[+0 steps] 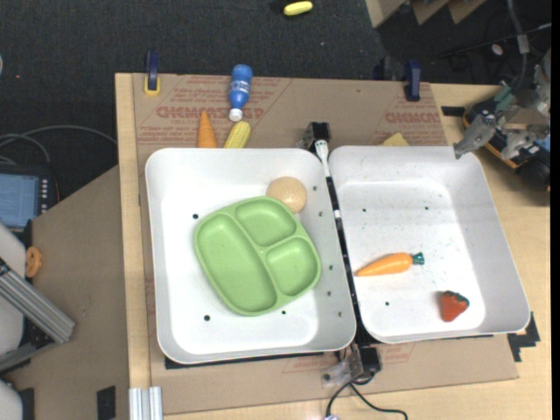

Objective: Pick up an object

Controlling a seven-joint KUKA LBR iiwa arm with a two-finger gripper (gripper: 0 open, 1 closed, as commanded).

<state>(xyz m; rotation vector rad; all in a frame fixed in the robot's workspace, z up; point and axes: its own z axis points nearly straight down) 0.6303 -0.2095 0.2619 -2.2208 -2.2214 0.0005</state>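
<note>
The green plate (256, 255) is hiding part of the tan ball (288, 192). The end effector (472, 136) is looking blurry, so its shape is hard to tell.

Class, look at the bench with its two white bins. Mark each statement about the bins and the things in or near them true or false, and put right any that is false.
1. The green divided plate lies in the left bin. True.
2. The carrot lies in the left bin. False: it lies in the right bin.
3. The strawberry lies in the same bin as the carrot. True.
4. The beige ball sits in a compartment of the plate. False: it sits in the bin at the plate's far edge.
5. The blue and white bottle lies inside a bin. False: it lies on the cardboard behind the left bin.
</note>
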